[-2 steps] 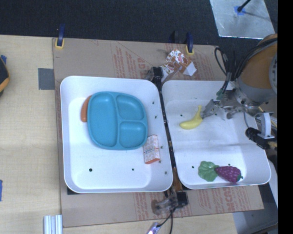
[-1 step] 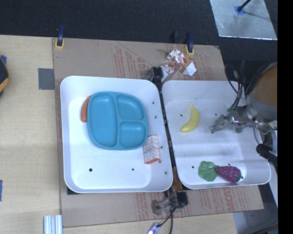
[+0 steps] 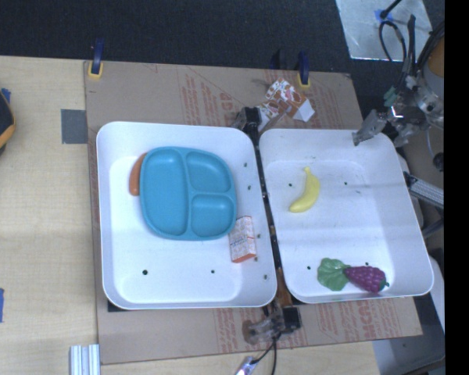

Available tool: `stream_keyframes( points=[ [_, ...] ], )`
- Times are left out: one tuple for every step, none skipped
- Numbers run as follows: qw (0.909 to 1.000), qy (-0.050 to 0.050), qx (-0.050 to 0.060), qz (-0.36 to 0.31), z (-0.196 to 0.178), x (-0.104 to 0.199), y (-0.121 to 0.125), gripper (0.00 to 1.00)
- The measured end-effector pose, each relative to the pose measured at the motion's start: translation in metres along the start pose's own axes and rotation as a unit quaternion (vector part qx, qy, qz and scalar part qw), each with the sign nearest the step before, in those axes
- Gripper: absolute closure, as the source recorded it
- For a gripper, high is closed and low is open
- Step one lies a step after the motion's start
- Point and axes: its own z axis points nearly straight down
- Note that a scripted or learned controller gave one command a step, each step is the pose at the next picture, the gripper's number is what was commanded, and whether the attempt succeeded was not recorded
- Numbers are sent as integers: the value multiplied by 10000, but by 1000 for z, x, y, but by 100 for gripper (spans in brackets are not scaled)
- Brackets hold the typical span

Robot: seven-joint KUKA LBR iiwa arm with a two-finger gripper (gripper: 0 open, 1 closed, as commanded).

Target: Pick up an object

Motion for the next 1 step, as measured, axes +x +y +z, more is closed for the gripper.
stream_keyframes(
  points=[
    [10000,9,36,-3,55,64,-79,0]
  ],
)
